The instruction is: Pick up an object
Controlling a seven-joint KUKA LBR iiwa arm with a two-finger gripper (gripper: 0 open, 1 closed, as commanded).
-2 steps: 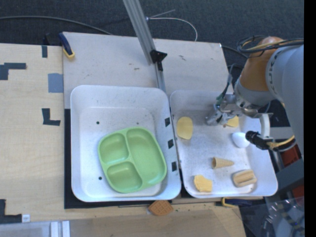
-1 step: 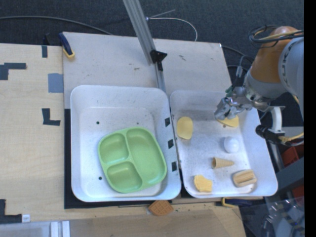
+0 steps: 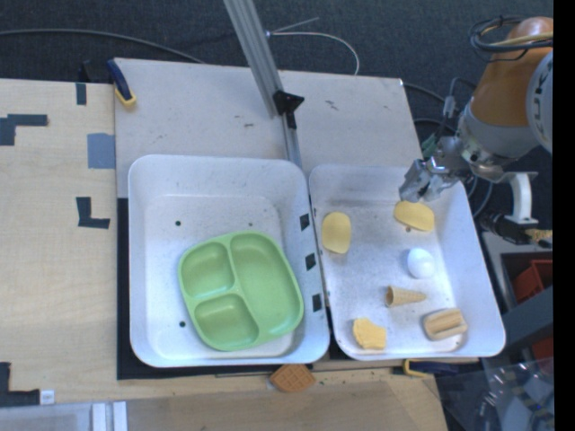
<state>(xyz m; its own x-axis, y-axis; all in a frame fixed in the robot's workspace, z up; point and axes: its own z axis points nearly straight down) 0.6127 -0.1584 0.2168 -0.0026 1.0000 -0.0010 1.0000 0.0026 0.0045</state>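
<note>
A flat yellow piece [image 3: 414, 215] lies near the far edge of the right bin [image 3: 476, 241], and the gripper [image 3: 420, 187] hangs just above and beside it, at its far side; whether the metal tip touches the piece cannot be told, and the jaws' stance cannot be told either; nothing is seen lifted clear of the bin floor. The grey arm with its orange band [image 3: 512, 79] leans in from the right. Elsewhere in the same bin lie a yellow oval chip [image 3: 336, 233] close to the left wall, a white egg-like ball [image 3: 420, 262] below the yellow piece, a small orange cone [image 3: 404, 296] on its side, a tan bread-like roll [image 3: 443, 323] near the front right corner, and a yellow lump [image 3: 369, 334] at the front. The left bin [image 3: 162, 187] holds a green divided plate [image 3: 240, 290] with three compartments; a brown waffle-like disc [image 3: 291, 378] sits on the bench, outside the bins, at their front edge.
</note>
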